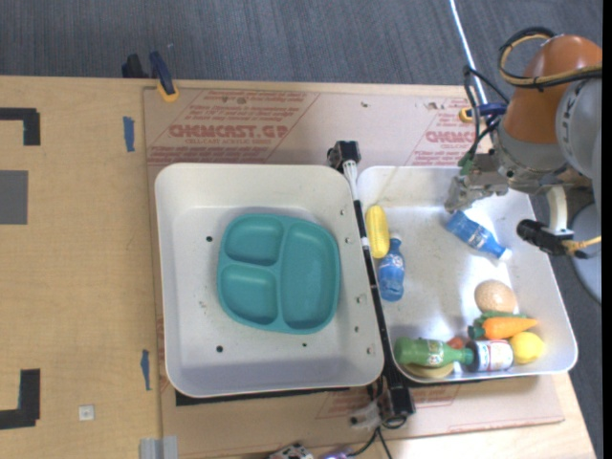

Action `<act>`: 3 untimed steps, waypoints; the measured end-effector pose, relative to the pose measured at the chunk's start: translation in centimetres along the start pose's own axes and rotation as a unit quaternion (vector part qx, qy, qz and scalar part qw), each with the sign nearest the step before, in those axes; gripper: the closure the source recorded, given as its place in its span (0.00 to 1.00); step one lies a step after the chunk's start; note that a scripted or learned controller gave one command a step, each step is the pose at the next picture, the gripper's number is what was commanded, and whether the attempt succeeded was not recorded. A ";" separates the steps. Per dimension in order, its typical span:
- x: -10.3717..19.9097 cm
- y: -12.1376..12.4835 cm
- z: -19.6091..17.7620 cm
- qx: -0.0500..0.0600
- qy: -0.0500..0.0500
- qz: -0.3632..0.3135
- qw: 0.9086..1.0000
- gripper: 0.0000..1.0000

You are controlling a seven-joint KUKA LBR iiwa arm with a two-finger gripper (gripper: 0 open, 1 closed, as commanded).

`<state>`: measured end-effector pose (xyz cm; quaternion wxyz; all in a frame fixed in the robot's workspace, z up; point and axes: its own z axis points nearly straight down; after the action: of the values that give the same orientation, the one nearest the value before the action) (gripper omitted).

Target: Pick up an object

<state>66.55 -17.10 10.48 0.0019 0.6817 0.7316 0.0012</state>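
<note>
My gripper (475, 193) hangs over the back of the right bin (559, 299), on the grey arm with its orange band. Just below and in front of it is a blue packet (475, 234), tilted; I cannot tell whether it lies on the bin floor or is lifted. A yellow banana (377, 230) and a blue bottle (390, 272) rest along the bin's left wall. At the front right sit a tan egg (495, 297), an orange carrot (509, 326), a lemon (528, 348), a green bottle (429, 354) and a white-labelled bottle (489, 356).
The left bin (182, 256) holds a teal divided plate (279, 271). A black clamp (342, 153) stands at the back where the two bins meet. A black knob (535, 233) juts from the arm over the right bin's far edge.
</note>
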 end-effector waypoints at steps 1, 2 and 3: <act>0.0 0.0 0.0 0.000 0.000 0.000 1.000 0.00; -3.4 -2.5 1.8 0.001 0.005 -0.089 0.996 0.00; -3.5 -2.5 0.8 0.000 0.001 -0.089 0.996 1.00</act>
<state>64.33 -20.80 9.66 0.0012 0.6140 0.7893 0.0023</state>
